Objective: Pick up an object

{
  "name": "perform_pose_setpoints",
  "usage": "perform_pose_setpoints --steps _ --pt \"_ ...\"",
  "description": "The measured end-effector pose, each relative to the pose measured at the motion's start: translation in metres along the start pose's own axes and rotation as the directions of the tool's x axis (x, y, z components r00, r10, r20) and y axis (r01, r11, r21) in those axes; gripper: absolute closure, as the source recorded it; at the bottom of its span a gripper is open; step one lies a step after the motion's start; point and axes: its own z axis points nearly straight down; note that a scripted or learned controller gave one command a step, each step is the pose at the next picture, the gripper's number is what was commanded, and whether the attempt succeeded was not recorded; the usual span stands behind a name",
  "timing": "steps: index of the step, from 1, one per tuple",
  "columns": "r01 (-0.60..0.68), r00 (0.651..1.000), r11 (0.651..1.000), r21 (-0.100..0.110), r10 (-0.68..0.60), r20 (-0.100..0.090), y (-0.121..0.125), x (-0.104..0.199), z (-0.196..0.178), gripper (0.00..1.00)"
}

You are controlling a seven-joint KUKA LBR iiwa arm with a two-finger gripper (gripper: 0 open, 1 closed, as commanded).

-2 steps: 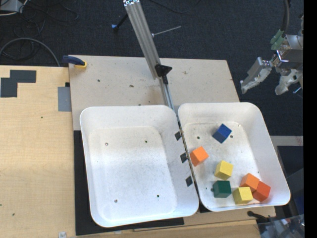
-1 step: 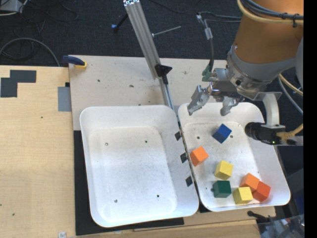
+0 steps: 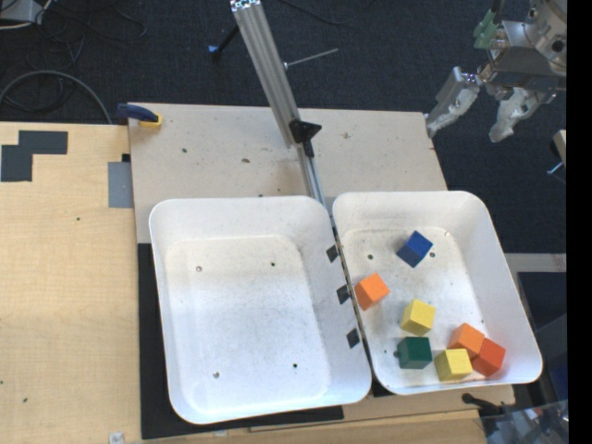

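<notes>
Above right bin [image 3: 518, 289]: claw [image 3: 479, 118] spread, holding nothing.

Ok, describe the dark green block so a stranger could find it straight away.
Start at the right-hand shallow white bin, the one holding the small coloured blocks. Look along its near edge, left of the cluster in the near right corner. The dark green cube sits there, just below a yellow cube and left of another yellow cube; it is the sole green block.
</notes>
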Motion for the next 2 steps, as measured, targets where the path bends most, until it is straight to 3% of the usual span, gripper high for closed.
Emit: perform_pose_setpoints --steps 1,2 --pt "0.006 1.000 1.000 0.011 -0.006 -0.001 0.057 0.030 0.026 0.00" --pt "-0.002 1.000 1.000 0.010 0.002 0.001 0.102 -0.013 0.044 0.00"
